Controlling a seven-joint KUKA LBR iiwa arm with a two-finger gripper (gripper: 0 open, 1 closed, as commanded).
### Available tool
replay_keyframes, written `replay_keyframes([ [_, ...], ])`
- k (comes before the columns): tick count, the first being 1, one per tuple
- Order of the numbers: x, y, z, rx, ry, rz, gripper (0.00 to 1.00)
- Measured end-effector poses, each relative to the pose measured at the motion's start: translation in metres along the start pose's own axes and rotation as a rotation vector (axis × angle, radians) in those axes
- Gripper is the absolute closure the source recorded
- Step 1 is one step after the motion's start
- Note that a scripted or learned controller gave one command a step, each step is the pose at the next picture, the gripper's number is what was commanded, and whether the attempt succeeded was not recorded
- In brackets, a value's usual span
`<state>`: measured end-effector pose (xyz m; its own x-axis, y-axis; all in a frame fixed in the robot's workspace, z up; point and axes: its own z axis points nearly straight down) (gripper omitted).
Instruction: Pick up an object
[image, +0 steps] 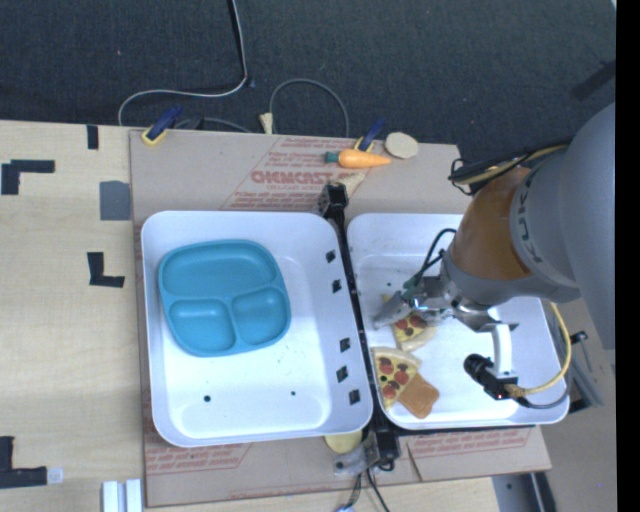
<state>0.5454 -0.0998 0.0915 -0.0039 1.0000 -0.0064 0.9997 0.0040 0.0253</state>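
Note:
In the right bin (385, 238), my gripper (398, 309) reaches down from the orange-banded wrist toward the bin's left-middle. Its tips are right over a toy pizza slice (412, 329), touching or nearly touching it. A second pizza slice (393, 368) lies closer to the bin's front-left corner, and a brown toast-like piece (420, 398) sits just beside it. The tips are small and blurred against the white floor.
The left bin (160, 400) holds a blue divided plate (225, 296). A black divider (345, 300) runs between the bins. A toy carrot (360, 158) and a beige disc (402, 145) lie on the cardboard behind the bins. A yellow cable (560, 370) loops at the right bin's edge.

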Motion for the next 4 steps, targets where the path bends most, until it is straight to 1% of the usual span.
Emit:
replay_keyframes([
  [1, -0.003, -0.005, 0.000, 0.002, 0.001, -0.001, 0.00],
  [2, 0.001, -0.009, 0.000, -0.003, -0.004, 0.002, 0.00],
  [4, 0.000, -0.025, 0.000, -0.001, -0.002, 0.001, 0.00],
])
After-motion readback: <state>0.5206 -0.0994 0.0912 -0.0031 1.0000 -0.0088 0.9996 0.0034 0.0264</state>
